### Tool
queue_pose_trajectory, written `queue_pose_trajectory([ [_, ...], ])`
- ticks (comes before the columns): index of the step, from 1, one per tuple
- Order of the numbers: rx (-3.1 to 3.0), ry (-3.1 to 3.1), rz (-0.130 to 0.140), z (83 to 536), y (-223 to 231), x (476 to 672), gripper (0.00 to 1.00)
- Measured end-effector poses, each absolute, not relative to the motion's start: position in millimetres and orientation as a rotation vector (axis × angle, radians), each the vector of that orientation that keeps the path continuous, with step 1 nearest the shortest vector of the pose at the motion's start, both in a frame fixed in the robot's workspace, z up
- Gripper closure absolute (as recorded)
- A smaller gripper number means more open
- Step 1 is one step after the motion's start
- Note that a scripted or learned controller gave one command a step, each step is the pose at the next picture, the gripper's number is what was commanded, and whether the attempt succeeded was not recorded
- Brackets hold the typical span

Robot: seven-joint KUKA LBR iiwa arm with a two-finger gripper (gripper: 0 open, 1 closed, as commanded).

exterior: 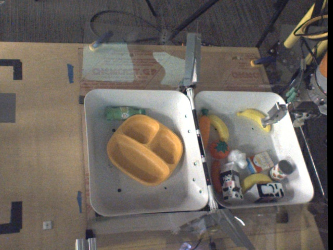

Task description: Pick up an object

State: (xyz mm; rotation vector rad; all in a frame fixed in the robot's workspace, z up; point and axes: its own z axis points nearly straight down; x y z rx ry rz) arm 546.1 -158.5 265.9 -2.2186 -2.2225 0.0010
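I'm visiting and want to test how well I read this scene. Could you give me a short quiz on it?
1. True or false: the orange divided plate lies in the left bin.
2. How many yellow bananas lie in the right bin? A) one B) three C) five
3. Fill in: the tool hovers over the ____ bin.

Key: 1 true. 2 B: one near the tool, one beside the carrot, at, one low. 3 right.

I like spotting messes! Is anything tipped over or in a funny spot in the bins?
Yes. The orange divided plate sits crooked in the left bin. In the right bin, a small cow-patterned carton lies on its side.
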Motion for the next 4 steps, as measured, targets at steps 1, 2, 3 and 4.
queue_pose_trajectory([
  [1,-2.274,-2.172,-0.002,269,-131,583.8,0.00],
  [2,-2.362,-2.074,-0.002,91,-182,581.5,0.00],
  [3,-2.364,-2.060,-0.010,87,-195,485.7,0.00],
  [4,-2.376,-2.060,-0.007,96,-199,486.4,1.00],
])
